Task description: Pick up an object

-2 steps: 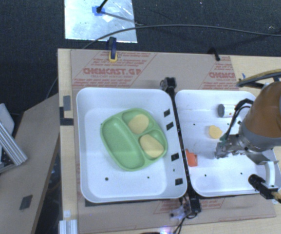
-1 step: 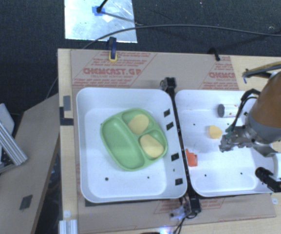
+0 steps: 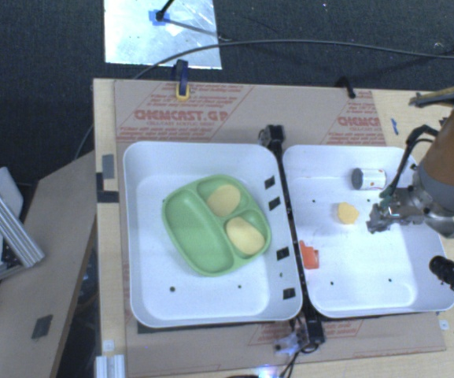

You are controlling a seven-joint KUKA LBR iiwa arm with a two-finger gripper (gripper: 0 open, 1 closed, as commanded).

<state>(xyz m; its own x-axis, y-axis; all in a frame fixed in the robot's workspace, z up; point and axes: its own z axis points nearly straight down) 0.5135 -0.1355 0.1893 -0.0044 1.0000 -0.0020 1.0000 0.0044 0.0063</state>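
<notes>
Plate [image 3: 191, 239]: green, in the left bin [image 3: 152, 290], far left of the tool; two yellow pieces in its small wells.
Orange piece [image 3: 309, 257]: right bin [image 3: 368, 294], left of and below the tool.
Yellow lump [image 3: 347, 213]: just left of the tool, apart from it.
Cylinder [image 3: 367, 179]: above the tool, near.
Tool [image 3: 378, 217]: over the right bin; grip state cannot be told.

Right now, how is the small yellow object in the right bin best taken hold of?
Grip the small yellow piece across its middle, coming straight down. It lies alone on the right bin floor, away from the walls, and looks compact. The gripper is just beside it.
</notes>
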